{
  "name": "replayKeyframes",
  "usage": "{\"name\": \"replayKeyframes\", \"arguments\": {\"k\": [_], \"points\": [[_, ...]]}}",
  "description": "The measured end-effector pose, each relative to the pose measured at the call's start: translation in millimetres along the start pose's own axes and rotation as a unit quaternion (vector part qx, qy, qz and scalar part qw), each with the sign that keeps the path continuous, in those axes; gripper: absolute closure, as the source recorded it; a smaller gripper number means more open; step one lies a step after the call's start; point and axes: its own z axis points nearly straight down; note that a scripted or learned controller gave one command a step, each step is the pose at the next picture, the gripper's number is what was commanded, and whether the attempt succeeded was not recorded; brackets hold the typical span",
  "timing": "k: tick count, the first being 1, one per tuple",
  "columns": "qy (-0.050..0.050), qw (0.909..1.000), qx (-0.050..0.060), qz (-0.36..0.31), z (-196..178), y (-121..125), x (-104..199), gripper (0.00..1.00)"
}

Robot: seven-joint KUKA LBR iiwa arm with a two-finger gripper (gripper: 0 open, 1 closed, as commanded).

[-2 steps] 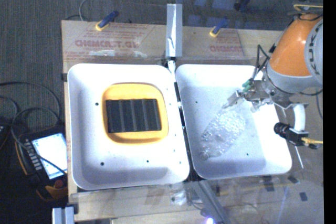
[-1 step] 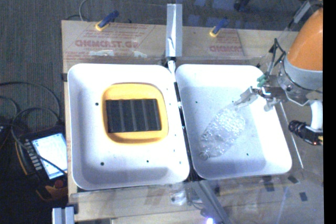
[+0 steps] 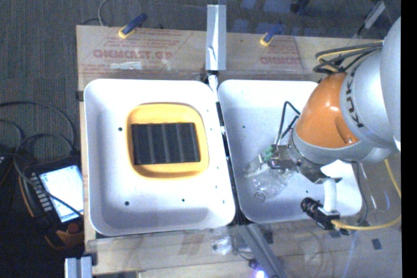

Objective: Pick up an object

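Camera view is showing the gripper [image 3: 277, 159] hovering in the right bin [image 3: 242, 104], just above a clear crumpled object [image 3: 266, 180], jaw state unclear.

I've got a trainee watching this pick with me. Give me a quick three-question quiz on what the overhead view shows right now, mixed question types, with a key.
1. True or false: the yellow rectangular tray with a dark ribbed insert lies in the left white bin.
2. Multiple choice: where is the grey arm's orange wrist band? A) over the left bin B) over the right white bin C) off the bench, over the carpet
3. Fill in: the crumpled clear plastic item lies in the ____ bin, just below the gripper.

Key: 1 true; 2 B; 3 right.
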Motion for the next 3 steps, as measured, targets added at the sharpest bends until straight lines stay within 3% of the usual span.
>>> {"name": "replayKeyframes", "arguments": {"k": [1, 2, 3], "points": [[-0.001, 0.9998, 0.001, 0.020, -85, -4, 3, 0.00], [-0.002, 0.9996, 0.001, -0.028, -85, 5, 12, 0.00], [-0.002, 0.9999, 0.002, 0.010, -50, 22, -62, 0.00]]}}
